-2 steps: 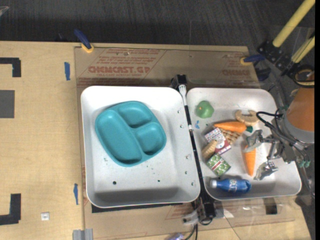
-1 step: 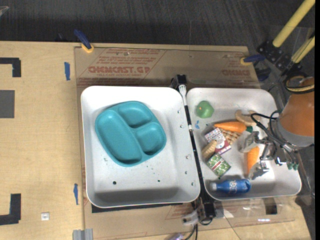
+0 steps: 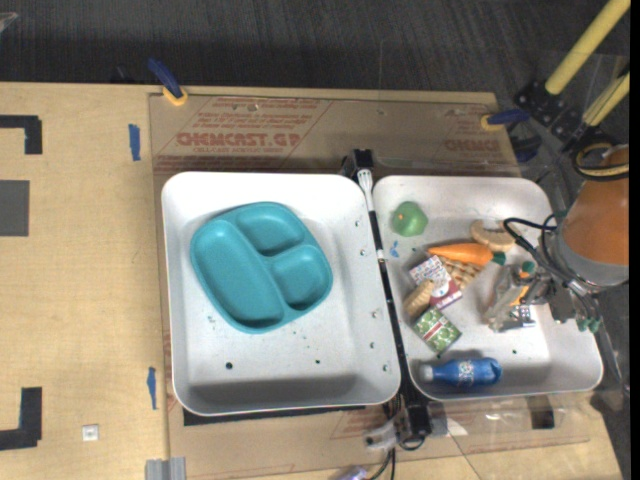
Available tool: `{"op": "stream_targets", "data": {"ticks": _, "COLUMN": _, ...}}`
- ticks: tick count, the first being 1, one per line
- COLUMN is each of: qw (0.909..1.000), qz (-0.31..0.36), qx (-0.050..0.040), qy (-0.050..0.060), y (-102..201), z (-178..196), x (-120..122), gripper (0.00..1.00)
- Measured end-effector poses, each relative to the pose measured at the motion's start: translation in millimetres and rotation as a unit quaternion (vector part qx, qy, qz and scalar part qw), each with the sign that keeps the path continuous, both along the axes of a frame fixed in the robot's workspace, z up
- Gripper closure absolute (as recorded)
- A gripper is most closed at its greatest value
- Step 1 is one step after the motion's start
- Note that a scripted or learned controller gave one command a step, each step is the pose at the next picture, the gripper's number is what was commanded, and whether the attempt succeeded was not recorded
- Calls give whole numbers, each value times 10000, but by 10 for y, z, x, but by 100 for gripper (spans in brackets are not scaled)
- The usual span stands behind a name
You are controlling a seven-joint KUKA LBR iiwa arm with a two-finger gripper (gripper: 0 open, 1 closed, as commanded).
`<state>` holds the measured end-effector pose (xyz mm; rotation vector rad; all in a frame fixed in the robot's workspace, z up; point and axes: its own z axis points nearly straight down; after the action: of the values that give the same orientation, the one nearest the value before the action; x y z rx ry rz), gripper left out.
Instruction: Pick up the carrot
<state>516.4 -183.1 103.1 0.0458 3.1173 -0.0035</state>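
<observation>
Orange and tapered, the carrot [image 3: 462, 254] lies in the right bin [image 3: 575, 368], near that bin's centre, its thin end pointing toward 9 o'clock. At 10 o'clock from it sits a green ball [image 3: 408, 218]; at 7 o'clock lie small printed packets [image 3: 432, 273] and a green carton [image 3: 437, 330]. A blue bottle [image 3: 463, 372] rests on its side toward 6 o'clock, along the bin's near wall. The gripper [image 3: 508, 303] hangs at 4 o'clock from the carrot, near it but apart, low over the bin floor; I cannot tell how far it is spread, and nothing is seen gripped in it. The left bin [image 3: 190, 368] holds 1 teal divided plate [image 3: 262, 264] with 3 compartments.
</observation>
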Motion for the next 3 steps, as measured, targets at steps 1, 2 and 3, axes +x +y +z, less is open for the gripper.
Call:
{"op": "stream_targets", "data": {"ticks": 1, "qw": 10000, "qz": 16, "qx": -2, "qy": -38, "y": 18, "z": 105, "x": 28, "gripper": 100}}
{"op": "stream_targets", "data": {"ticks": 2, "qw": 10000, "qz": 25, "qx": -12, "qy": -86, "y": 29, "z": 217, "x": 58, "gripper": 100}}
{"op": "stream_targets", "data": {"ticks": 3, "qw": 9743, "qz": 2251, "qx": -53, "qy": 36, "y": 479, "z": -114, "x": 364, "gripper": 100}}
